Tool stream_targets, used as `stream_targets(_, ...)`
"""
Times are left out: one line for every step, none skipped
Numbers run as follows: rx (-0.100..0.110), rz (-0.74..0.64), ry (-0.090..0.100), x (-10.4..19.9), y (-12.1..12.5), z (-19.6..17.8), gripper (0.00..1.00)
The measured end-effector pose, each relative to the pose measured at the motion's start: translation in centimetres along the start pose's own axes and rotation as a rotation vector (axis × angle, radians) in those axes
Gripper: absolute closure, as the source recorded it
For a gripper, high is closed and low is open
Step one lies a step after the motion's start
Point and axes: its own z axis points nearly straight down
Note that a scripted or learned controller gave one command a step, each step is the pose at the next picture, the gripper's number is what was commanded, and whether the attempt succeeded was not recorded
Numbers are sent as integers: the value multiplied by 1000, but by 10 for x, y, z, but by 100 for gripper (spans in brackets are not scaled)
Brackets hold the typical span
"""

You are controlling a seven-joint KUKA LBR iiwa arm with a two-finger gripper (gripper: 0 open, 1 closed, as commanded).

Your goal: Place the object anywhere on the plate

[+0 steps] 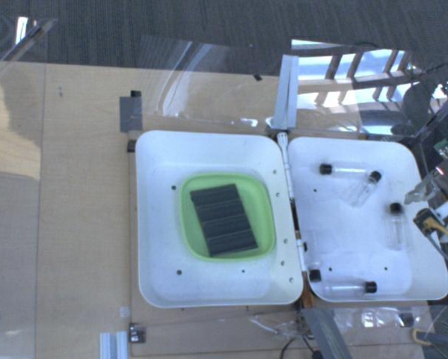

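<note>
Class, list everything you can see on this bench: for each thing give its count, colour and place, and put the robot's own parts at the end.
Bins: two, white, side by side on the bench.
Plate: one, light green, square with rounded corners, in the middle of the left bin.
Ridged block: one, dark grey, lying on the plate, slightly turned.
Vials: four, clear with black caps, all in the right bin: one near its top edge, one tilted below it, one toward its right side, one along its bottom edge.
Bench: one, pale wood, under both bins.
Robot gripper: one, grey metal, at the right bin's right edge.
</note>
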Motion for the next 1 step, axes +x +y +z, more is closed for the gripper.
stream_targets(2, 42, 1, 0, 0, 5, 0)
